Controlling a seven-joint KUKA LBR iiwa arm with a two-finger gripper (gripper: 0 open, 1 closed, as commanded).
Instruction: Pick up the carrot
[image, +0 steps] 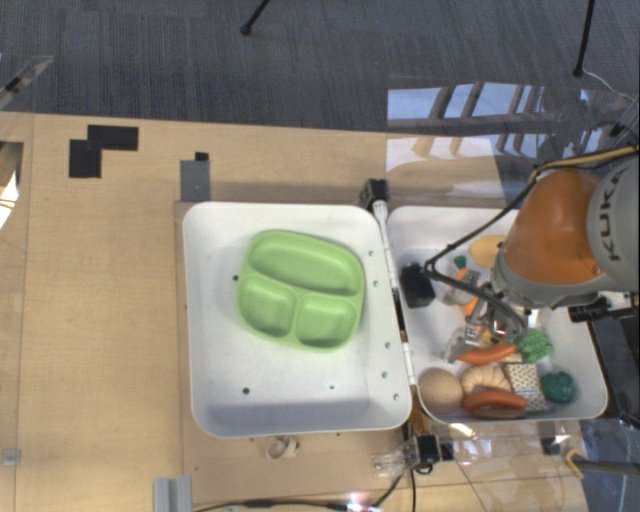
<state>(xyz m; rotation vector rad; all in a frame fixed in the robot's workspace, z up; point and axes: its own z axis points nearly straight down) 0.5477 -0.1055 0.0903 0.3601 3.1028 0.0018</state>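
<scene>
The carrot (488, 354), orange with a leafy green top (535, 346), lies in the right bin (425, 240) near its front, pointing left. My gripper (480, 328) hangs just above the carrot's left half, at or very near its surface. The grey arm with its orange band (550, 235) comes in from the right and covers the back right of that bin. Whether the carrot is gripped cannot be made out from this angle.
Crowded around the carrot are a beige egg-shaped item (440, 388), a red sausage (493, 403), a tan bread piece (484, 377), a patterned block (524, 381) and a green lump (558, 385). A yellow item (486, 250) lies further back. The left bin (215, 400) holds a green divided plate (300, 288).
</scene>
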